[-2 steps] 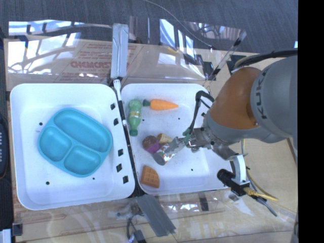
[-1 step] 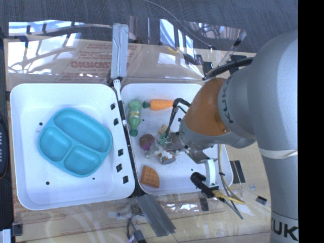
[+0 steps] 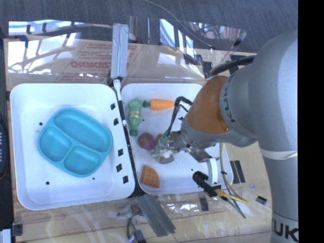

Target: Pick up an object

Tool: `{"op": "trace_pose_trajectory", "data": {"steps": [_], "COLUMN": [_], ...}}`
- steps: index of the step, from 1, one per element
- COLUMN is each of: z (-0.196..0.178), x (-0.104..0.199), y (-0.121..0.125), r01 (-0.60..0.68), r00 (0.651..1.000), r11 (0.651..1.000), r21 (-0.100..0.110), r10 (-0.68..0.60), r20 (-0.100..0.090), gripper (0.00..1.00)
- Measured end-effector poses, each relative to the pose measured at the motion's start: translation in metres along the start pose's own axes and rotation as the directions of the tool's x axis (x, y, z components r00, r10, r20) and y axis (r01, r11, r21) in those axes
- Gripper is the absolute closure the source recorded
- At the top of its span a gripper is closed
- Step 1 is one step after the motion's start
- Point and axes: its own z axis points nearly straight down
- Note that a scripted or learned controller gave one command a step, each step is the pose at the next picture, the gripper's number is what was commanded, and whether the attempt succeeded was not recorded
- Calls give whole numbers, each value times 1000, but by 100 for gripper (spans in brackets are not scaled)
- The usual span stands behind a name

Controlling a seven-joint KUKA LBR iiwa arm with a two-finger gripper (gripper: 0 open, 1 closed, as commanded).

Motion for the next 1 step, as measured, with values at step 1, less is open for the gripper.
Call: {"op": "trace_pose_trajectory", "data": {"steps": [1], "z": [-95], "x": [27], "y": [64], "r01": [-29], "r00": [1000], "r11": [1000], "r21": [-9], "r10": [29], "r20": [-1], "gripper": [100]}}
